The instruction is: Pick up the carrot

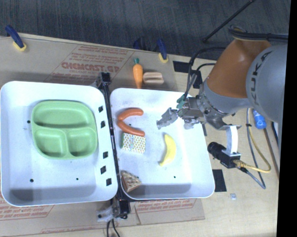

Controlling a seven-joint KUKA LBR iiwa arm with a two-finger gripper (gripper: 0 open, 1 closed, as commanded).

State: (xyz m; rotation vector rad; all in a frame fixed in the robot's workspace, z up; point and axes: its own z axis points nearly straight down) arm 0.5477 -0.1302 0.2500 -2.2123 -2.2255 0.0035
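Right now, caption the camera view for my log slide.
Pincer hovers over right bin; carrot lies outside, behind its far rim.

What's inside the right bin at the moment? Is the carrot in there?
In the right bin: a sausage, a banana, a patterned block and a sandwich piece. The carrot lies outside, beyond the far rim. The gripper covers some floor.

Glossy white plastic bins (48, 192); matt green plastic tray (63, 128); brown cardboard sheet (86, 61) beneath, printed red.
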